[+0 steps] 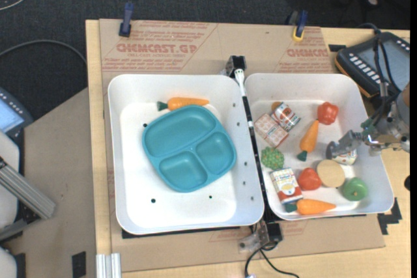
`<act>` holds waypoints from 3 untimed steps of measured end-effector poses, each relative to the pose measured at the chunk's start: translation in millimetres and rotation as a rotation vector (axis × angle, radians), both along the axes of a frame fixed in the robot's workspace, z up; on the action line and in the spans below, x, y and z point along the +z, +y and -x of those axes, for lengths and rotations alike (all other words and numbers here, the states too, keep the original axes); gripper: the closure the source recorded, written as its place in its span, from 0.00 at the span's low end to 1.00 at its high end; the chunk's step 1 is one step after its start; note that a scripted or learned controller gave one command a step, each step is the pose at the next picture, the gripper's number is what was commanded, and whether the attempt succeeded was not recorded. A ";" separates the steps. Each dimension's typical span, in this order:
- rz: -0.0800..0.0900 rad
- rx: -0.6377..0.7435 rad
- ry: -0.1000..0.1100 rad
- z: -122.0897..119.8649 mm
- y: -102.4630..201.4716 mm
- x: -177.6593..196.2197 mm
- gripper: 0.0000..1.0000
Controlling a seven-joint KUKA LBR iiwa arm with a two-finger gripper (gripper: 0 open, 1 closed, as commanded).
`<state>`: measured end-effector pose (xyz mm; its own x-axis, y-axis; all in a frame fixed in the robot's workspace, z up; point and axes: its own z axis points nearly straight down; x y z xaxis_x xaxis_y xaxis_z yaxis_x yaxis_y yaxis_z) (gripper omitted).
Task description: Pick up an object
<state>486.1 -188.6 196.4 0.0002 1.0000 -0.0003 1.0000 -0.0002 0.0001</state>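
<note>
progress: early, nothing is lifted | claw (340, 152): lowered at the right bin's (306, 80) right side, just beside the round tan piece (331, 174); its state cannot be told | left: a grasp and lift | toy foods are all seen lying in the bin

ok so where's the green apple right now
In the camera view, the green apple sits in the right bin's near-right corner, beside the tan round piece, just below the gripper.
</note>
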 end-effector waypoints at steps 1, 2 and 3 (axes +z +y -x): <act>-0.017 0.004 -0.001 3.6 -29.5 -112.1 0.00; 0.000 0.003 -0.017 0.2 -33.5 -94.8 1.00; 0.002 0.013 -0.020 -44.0 42.9 54.4 1.00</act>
<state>530.1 -145.6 250.8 -0.0123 0.9999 -0.0024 0.9997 0.0124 0.0203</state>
